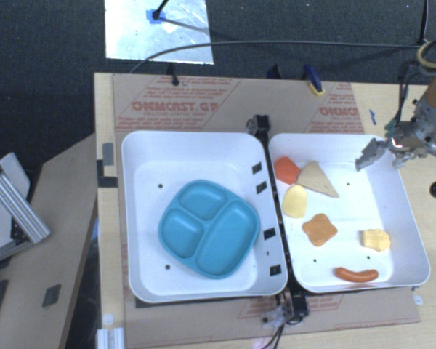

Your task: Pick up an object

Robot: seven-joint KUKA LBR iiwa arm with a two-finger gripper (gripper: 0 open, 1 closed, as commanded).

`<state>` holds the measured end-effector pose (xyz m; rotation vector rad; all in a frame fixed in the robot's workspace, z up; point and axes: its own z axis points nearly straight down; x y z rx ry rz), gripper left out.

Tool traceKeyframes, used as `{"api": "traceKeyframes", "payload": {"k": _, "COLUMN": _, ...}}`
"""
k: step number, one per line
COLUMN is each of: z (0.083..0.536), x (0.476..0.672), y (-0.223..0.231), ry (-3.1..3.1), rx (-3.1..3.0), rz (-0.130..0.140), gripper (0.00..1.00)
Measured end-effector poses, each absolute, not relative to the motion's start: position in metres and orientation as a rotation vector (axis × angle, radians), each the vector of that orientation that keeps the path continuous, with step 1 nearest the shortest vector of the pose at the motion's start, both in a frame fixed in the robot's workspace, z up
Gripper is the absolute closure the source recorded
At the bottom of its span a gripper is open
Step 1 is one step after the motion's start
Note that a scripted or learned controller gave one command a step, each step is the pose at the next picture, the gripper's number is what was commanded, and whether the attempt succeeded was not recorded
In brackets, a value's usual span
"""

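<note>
I see the grey two-finger gripper point(368, 156) over the right white bin's point(414, 257) far right corner, carrying nothing, though whether it is parted or closed I cannot tell; the nearest piece, a tan wedge-shaped toy slice point(318, 179), lies leftward near the far edge, long axis running left-right, tip toward the far-left corner.

Glossy blue plastic tray point(209, 229), smooth white bins point(196, 147)

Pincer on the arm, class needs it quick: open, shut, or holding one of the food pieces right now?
Pincer: over the right bin's far corner, no food between its tips; open or shut cannot be told.
</note>
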<state>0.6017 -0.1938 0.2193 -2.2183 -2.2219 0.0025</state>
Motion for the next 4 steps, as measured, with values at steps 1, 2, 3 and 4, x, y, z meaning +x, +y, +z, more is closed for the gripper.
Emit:
{"api": "traceKeyframes", "payload": {"k": 1, "z": 0.161, "x": 0.600, "y": -0.202, "ry": -2.222, "rx": -2.219, "rz": 0.003, "gripper": 0.00}}
{"api": "traceKeyframes", "payload": {"k": 2, "z": 0.099, "x": 0.601, "y": -0.196, "ry": -2.224, "rx": -2.216, "rz": 0.002, "gripper": 0.00}}
{"api": "traceKeyframes", "payload": {"k": 3, "z": 0.114, "x": 0.603, "y": -0.197, "ry": -2.228, "rx": -2.221, "rz": -0.002, "gripper": 1.00}}
{"api": "traceKeyframes", "payload": {"k": 4, "z": 0.176, "x": 0.598, "y": -0.194, "ry": -2.230, "rx": -2.222, "rz": -0.005, "gripper": 1.00}}
